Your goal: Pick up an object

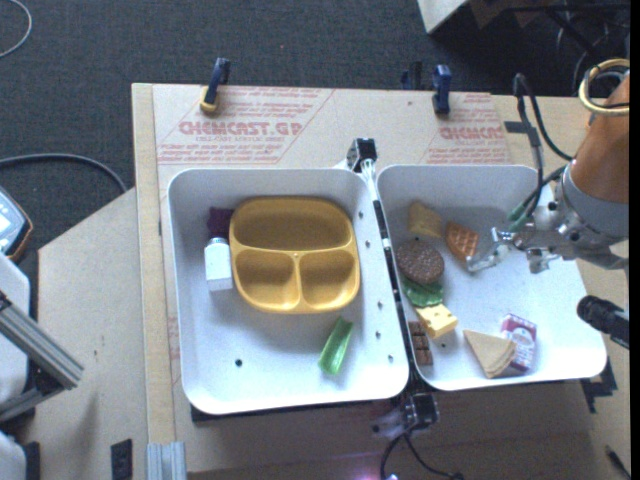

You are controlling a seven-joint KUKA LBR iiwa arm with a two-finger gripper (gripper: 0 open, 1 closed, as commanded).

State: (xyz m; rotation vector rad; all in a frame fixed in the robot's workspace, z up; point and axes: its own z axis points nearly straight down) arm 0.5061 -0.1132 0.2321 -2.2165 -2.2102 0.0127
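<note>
**Right bin: claw above the waffle piece**

Claw (487, 258): spread, pinching nothing, poised just right of the waffle piece (461, 241) in the right bin (560, 368). Advised: centre over the waffle, descend straight, avoid the neighbouring burger patty (419, 263).

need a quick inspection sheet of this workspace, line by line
surface: wooden bench bearing left bin and right bin.
job's things: right bin holds a waffle, brown patty, cheese wedge, sandwich triangle and red packet.
clutter: left bin holds a yellow divided tray, white bottle and green piece.
grippers: end effector low over the right bin, beside the waffle.
cables: grey cable on the floor at left.
surroundings: dark carpet, blue clamps.
</note>
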